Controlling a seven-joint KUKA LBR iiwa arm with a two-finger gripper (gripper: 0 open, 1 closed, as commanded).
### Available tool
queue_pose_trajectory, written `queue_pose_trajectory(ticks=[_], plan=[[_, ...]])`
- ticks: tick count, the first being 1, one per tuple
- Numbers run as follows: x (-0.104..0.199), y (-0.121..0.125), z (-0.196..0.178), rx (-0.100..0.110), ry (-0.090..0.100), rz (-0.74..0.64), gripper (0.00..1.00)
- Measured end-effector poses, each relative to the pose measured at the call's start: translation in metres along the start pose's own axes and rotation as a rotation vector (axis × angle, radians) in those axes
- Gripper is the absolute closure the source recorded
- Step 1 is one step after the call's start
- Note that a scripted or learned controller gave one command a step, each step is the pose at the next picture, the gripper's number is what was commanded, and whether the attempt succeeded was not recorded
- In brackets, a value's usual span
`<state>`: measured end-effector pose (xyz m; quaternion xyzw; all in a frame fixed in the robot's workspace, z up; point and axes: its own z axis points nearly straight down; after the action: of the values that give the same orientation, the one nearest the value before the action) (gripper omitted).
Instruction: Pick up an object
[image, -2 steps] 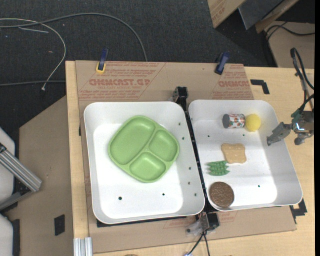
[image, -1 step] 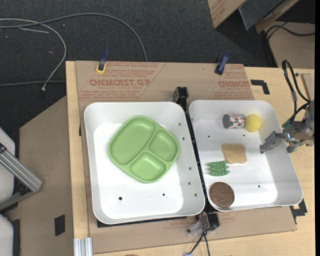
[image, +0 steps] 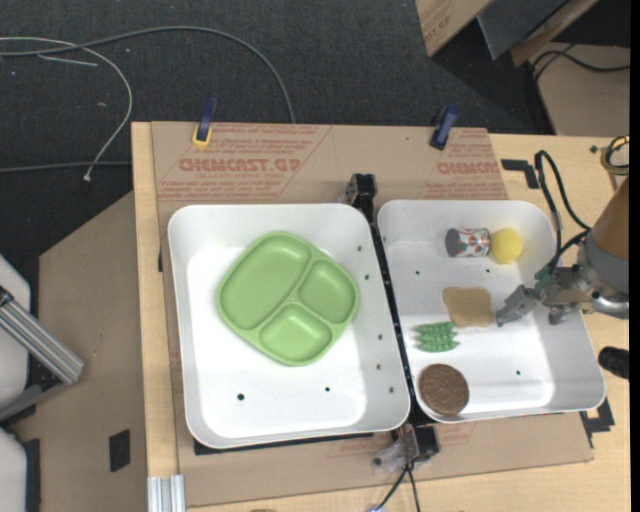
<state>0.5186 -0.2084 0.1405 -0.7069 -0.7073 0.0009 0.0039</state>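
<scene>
Brown disc (image: 443, 388) sitting at right bin's (image: 520, 395) front edge | we are seeing gripper (image: 533, 303) hovering open, empty, beside tan sponge (image: 468, 307)

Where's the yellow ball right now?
The yellow ball lies in the right bin, near its far edge, just right of the small grey can and beyond the tan slice.

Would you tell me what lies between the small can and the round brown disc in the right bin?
In the camera view, between the can and the brown disc lie the tan slice and, below it, the green pea pod.
</scene>
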Motion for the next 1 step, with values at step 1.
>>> queue_pose_trajectory(ticks=[1], plan=[[0.0007, -0.0001, 0.0526, -0.002, -0.001, 0.0, 0.0]])
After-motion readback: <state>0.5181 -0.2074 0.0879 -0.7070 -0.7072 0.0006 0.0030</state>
